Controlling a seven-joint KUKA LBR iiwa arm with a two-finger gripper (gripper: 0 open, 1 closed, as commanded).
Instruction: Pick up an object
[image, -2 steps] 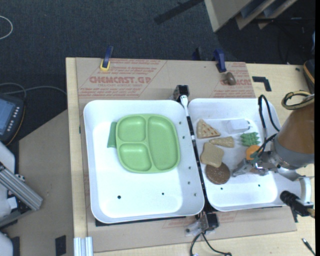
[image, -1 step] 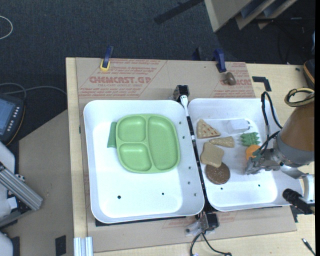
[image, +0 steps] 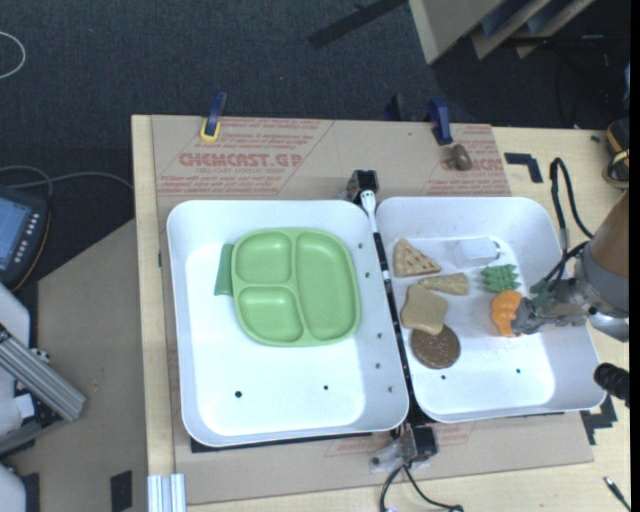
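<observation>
Claw (image: 522, 317) sits low in the right bin (image: 480, 395), touching the orange toy (image: 504, 311) on its near side, likely lined up to grab it; whether it is clamped or spread, I cannot tell. Just beyond the toy lie a green leafy piece (image: 500, 276), a flat brown disc (image: 436, 348) and bread-like slices (image: 425, 311), while the smooth green plate (image: 297, 285) rests well apart in the left bin (image: 200, 380).

A green three-compartment plate (image: 296, 285) lies in the left white bin (image: 200, 390), resting on the bin's floor toward its far side. Both bins sit on a brown board (image: 300, 150), with a yellow-tipped clamp (image: 212, 120) and a blue clamp (image: 438, 120) at its far edge.
</observation>
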